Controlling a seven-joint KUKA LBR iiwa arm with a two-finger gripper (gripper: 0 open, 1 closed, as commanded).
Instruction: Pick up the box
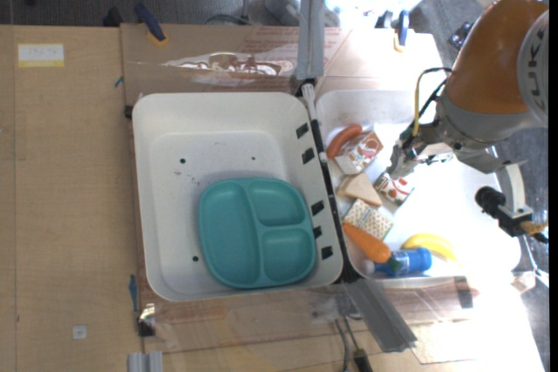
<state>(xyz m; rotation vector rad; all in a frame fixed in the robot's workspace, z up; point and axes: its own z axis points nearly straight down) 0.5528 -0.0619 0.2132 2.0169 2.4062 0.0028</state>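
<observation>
Left bin (157,187): holds a teal divided tray (257,231) lying flat toward its near right corner, kept apart from the clutter, so it plays no part in the pick.
Divider (316,179): the bins' shared rims meet here, with black clips along them.
Right bin (471,213): small items crowd its left side against the divider: a sausage (343,138), a wedge of bread (360,187), a carrot (366,243), a blue bottle (408,261), a banana (430,245).
Box (359,152): judged to be the red-and-white carton just below the sausage; the patterned piece (370,224) above the carrot is the other candidate.
Gripper (404,163): lowered into the right bin, just right of the carton, beside a small red-and-white can (397,187); claw spread cannot be told, and nothing is seen in it.
Risk: tight neighbours could be nudged or caught instead.
</observation>
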